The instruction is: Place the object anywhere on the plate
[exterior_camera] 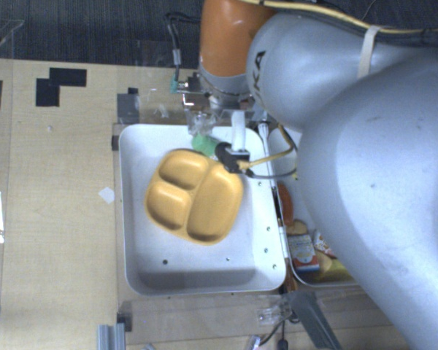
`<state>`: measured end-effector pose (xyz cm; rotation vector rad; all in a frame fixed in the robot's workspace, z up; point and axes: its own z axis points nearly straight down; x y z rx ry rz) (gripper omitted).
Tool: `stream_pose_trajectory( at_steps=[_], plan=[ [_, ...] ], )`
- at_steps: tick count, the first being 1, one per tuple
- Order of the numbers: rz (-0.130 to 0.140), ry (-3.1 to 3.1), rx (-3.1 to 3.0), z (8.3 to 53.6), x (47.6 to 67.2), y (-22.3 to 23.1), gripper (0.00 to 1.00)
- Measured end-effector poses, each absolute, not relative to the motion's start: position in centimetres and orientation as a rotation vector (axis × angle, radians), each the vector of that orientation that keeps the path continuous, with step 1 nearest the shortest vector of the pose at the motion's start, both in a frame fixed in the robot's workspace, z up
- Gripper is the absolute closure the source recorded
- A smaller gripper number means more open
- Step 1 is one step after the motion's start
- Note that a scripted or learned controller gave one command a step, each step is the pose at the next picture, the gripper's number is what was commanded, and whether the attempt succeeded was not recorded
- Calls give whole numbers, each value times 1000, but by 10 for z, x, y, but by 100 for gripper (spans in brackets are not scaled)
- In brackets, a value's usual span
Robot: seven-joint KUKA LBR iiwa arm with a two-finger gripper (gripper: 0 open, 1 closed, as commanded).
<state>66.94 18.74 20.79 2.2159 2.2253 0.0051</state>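
A yellow plate (pixel 195 197) with three compartments lies in the middle of the left white bin (pixel 135 217). A small green object (pixel 203 144) shows at the plate's far edge, right below my gripper (pixel 198 128). The gripper hangs over the bin's far side, just above the green object and touching or nearly touching it. Whether the object rests on the bin floor or is lifted is hidden by the gripper.
The grey arm covers most of the right bin (pixel 288 265), where a few colourful packets (pixel 306 250) show at its left side. Black marks (pixel 58 84) lie on the wooden bench to the far left. The near part of the left bin floor is bare white.
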Motion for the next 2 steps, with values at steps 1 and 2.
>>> stream_pose_trajectory(
  at_steps=[1, 2],
  plan=[
    [2, 2339, 2097, 219, 629, 220, 100],
    [2, 2339, 2098, 219, 629, 219, 0]
  ],
)
